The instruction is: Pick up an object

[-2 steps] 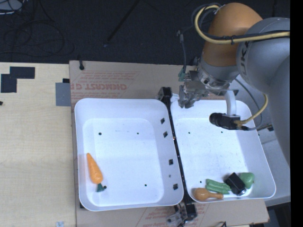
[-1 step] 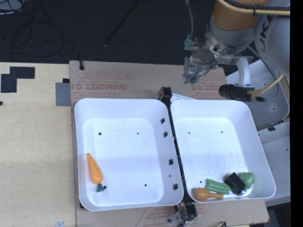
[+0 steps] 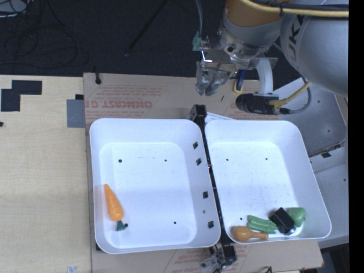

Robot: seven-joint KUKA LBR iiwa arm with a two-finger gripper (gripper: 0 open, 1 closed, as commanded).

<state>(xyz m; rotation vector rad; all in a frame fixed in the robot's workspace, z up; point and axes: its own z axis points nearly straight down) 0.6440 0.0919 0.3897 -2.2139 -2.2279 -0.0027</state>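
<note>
- Nothing of the pick looks done to us yet: every object we can count lies in a bin, and none is off the floor of one.
- We see the gripper (image 3: 209,86) hanging above the far edge of the bench, behind the two bins and near the black divider (image 3: 206,169) between them, well apart from any object.
- We cannot tell how its claw stands; it is small and dark against the cardboard, and we see nothing held in it.
- We judge the whole job remains: choose an object, travel to it, descend, close, lift.
- In the left bin (image 3: 145,128) we find an orange carrot (image 3: 113,203) with a small green top, lying alone near the left wall toward the near corner, clear on all sides.
- In the right bin (image 3: 256,128), near corner, four things crowd together: a pale orange piece (image 3: 247,234), a green pod (image 3: 261,224), a black block (image 3: 282,220) and a green lump (image 3: 296,214), touching or overlapping.
- We reckon the carrot the easier target, being isolated and slim.
</note>
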